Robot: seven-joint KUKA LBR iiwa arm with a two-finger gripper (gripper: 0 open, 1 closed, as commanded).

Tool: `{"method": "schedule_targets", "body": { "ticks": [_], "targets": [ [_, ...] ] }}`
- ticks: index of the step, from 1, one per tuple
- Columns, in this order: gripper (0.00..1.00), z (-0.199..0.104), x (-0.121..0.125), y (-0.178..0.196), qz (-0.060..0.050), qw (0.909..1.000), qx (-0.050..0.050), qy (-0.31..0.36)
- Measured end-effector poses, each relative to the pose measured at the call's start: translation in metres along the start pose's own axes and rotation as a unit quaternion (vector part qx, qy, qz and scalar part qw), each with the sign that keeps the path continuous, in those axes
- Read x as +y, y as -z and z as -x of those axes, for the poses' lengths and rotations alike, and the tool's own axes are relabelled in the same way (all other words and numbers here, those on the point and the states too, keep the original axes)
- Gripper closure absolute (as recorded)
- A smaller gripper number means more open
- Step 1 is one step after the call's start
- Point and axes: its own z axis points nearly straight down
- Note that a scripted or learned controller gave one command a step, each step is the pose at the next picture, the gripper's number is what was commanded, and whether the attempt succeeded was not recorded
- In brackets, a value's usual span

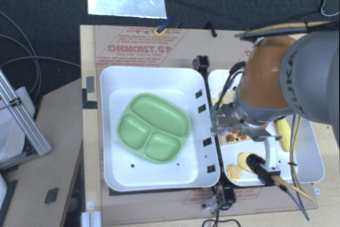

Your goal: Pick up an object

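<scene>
Gripper [229, 126], grasp state impossible to tell, hangs low in the right shallow white plastic bin [313, 165], seemingly to reach small yellow toy pieces [240, 163] there.

Bright, even light (soft focus); glare whitens the left bin [114, 114].

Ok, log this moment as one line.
arm: over right white bin | gripper: low near bin's left wall, fingers unclear | left white bin: green three-compartment plastic tray | right bin: yellow banana-like item, small yellow pieces
</scene>
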Motion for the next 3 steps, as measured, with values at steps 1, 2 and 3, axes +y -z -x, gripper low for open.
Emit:
{"method": "schedule_targets", "body": {
  "ticks": [1, 2, 3],
  "targets": [
    [1.00, -0.018, 0.002, 0.121, 0.006, 1.0000, 0.001, 0.000],
    [1.00, -0.017, 0.001, 0.125, 0.001, 1.0000, -0.001, 0.001],
    [1.00, -0.017, 0.002, 0.136, 0.002, 1.0000, -0.001, 0.004]
  ]
}}
